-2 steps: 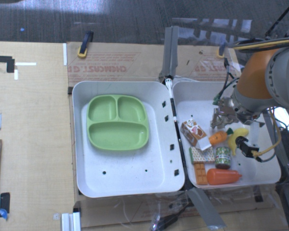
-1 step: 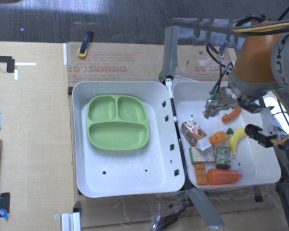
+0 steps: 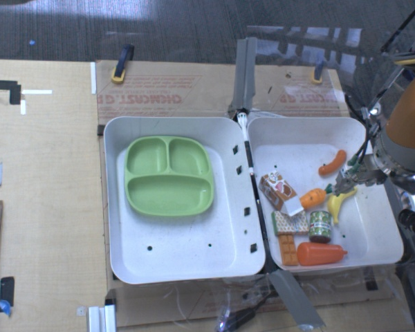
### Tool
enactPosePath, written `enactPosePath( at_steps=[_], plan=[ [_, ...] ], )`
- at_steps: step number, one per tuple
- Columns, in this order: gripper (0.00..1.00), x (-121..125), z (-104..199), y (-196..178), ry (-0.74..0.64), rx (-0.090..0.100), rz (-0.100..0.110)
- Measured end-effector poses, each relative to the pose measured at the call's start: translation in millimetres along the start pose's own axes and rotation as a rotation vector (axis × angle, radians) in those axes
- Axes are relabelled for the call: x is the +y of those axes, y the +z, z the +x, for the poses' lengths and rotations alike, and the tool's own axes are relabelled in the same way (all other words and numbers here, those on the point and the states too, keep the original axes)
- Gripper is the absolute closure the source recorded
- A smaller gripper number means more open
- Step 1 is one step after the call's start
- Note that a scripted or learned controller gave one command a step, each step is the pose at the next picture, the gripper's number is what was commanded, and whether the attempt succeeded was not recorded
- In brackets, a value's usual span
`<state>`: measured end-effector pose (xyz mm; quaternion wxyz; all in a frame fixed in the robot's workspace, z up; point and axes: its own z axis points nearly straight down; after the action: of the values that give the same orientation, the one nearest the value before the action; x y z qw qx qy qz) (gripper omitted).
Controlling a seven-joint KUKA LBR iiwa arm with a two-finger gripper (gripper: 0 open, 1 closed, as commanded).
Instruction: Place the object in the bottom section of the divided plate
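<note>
A light green divided plate (image 3: 127, 185) lies in the left bin (image 3: 187, 258), with two small sections at the back and one wide section (image 3: 169, 194) at the front. My gripper (image 3: 348, 181) hangs low in the right bin (image 3: 373, 241), near its right wall. It sits just above a yellow banana (image 3: 340, 204) and right of a small orange fruit (image 3: 312, 198). Nothing lies in any section of the plate.
The right bin also holds an orange sausage (image 3: 333, 162), a brown and white box (image 3: 278, 191), a green can (image 3: 319, 225), a large carrot (image 3: 321, 254), a checkered packet (image 3: 288, 222) and an orange wafer (image 3: 286, 248). A grey divider (image 3: 250, 178) separates the bins.
</note>
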<state>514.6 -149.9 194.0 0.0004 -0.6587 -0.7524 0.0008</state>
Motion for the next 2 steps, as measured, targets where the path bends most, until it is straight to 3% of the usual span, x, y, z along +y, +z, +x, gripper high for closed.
enactPosePath(
  at_steps=[1,2],
  plan=[
    [1.0,-46.5,-66.6,101.2,0.006,0.001,-0.001],
    [1.0,-45.6,-66.7,-10.2,0.351,0.0,-0.001]
  ],
)
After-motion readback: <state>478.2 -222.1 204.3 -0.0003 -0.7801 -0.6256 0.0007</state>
